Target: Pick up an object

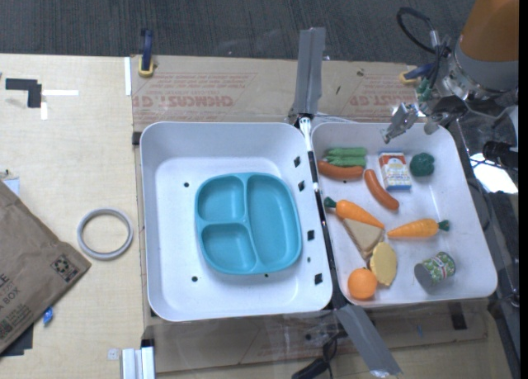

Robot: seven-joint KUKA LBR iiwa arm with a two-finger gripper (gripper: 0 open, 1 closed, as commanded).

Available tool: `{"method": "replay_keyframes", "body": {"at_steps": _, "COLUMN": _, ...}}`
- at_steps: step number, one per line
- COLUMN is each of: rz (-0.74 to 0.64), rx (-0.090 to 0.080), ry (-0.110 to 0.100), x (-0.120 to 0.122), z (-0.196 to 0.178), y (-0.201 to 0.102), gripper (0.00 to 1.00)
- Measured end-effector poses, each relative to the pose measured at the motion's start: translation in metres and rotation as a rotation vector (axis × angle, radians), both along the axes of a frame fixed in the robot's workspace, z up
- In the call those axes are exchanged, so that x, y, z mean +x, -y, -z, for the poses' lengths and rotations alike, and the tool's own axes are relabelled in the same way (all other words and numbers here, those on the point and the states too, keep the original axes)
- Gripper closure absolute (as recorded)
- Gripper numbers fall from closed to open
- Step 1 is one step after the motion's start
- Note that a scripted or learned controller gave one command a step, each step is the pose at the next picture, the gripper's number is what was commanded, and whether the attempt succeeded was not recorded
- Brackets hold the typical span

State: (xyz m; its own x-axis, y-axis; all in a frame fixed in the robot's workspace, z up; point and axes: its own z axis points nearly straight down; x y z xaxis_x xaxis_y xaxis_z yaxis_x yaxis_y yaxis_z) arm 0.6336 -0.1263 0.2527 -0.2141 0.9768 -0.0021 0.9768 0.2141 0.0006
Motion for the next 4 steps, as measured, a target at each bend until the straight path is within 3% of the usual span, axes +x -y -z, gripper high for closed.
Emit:
{"method": "replay_keyframes", "body": {"at_steps": 1, "rz": 0.026, "rx": 0.001, "ry": -0.002, "x": -0.009, "z": 0.136, "y": 0.036, "gripper": 0.0}}
{"method": "replay_keyframes", "body": {"at_steps": 2, "rz": 0.104, "rx": 0.0, "ry": 0.0, "x": 0.019, "z": 0.101, "y": 0.033, "gripper": 0.0}}
{"method": "replay_keyframes", "body": {"at_steps": 3, "rz": 0.086, "rx": -0.003, "ry": 0.015, "x": 0.001, "z": 0.151, "y": 0.022, "gripper": 0.0}}
{"method": "replay_keyframes", "body": {"at_steps": 4, "rz": 0.086, "rx": -0.003, "ry": 0.015, "x": 0.001, "z": 0.151, "y": 0.022, "gripper": 0.0}}
